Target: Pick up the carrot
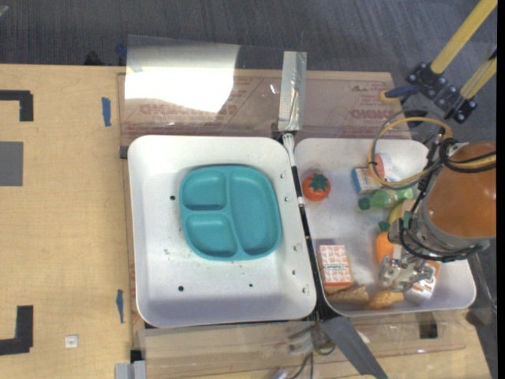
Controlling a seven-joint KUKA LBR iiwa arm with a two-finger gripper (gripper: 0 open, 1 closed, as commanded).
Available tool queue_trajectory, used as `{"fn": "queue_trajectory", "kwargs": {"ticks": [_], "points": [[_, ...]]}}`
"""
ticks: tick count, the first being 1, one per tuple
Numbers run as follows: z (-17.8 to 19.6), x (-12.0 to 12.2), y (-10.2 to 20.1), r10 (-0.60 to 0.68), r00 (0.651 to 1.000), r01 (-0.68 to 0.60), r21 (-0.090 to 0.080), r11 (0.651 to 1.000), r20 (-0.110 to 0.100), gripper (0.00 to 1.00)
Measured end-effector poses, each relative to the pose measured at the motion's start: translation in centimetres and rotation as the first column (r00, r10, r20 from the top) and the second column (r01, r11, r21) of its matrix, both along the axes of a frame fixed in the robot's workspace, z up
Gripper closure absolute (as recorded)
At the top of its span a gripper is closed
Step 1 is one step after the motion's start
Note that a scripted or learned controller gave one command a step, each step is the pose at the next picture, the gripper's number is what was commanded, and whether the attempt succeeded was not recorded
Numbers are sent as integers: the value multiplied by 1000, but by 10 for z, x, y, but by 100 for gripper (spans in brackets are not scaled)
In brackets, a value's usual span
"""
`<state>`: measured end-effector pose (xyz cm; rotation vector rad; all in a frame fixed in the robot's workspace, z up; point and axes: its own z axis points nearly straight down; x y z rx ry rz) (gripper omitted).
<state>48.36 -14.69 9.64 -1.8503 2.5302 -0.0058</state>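
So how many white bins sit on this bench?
2. The left bin holds a teal divided plate. The right bin holds the food items, including the carrot, with the tool over its near right part.

A: Left bin (150, 235) has the teal plate (231, 212). Right side?
B: Tool (402, 273) low in the right bin (347, 152), carrot (383, 245) just beside it, tomato (316, 186) upper left, pink box (334, 264) lower left.

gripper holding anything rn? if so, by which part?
Cannot be told. The gripper is low in the right bin, beside the carrot, but nothing visibly sits in it.
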Motion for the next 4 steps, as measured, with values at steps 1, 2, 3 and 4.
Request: {"fn": "queue_trajectory", "kwargs": {"ticks": [1,2,3,4], "points": [[173,33,7,-101,995,101,-2,995,9,100],[23,5,-31,-98,995,98,1,995,2,100],[154,0,-8,-26,1000,26,-4,1000,7,100],[24,-6,8,-114,993,114,5,993,-15,100]]}}
